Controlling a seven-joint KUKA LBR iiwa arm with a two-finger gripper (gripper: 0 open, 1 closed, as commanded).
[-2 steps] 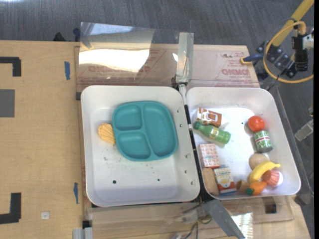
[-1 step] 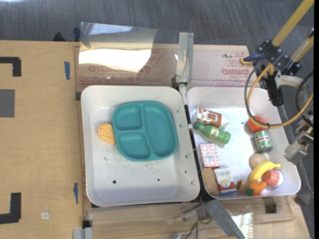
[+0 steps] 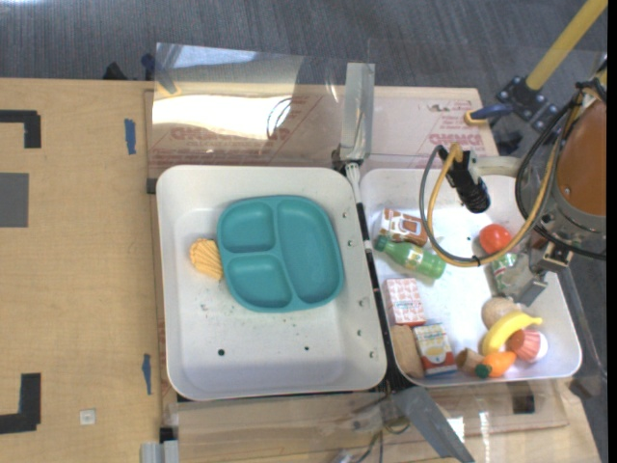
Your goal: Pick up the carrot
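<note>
Plywood bench (image 3: 67,258), two white bins (image 3: 183,355), grey carpet beyond.

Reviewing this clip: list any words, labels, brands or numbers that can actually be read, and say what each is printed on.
None can be read with certainty.
Red print on the clear panel behind the bins: blurred and glared, unreadable.
Red and white carton in the right bin: label too small.
Orange-fronted carton: pictures and text too blurred.
Small box near the green bottle: print illegible.
Green bottle: label unreadable.

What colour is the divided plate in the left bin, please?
Teal; the divided plate shows clearly in the camera view.
</note>
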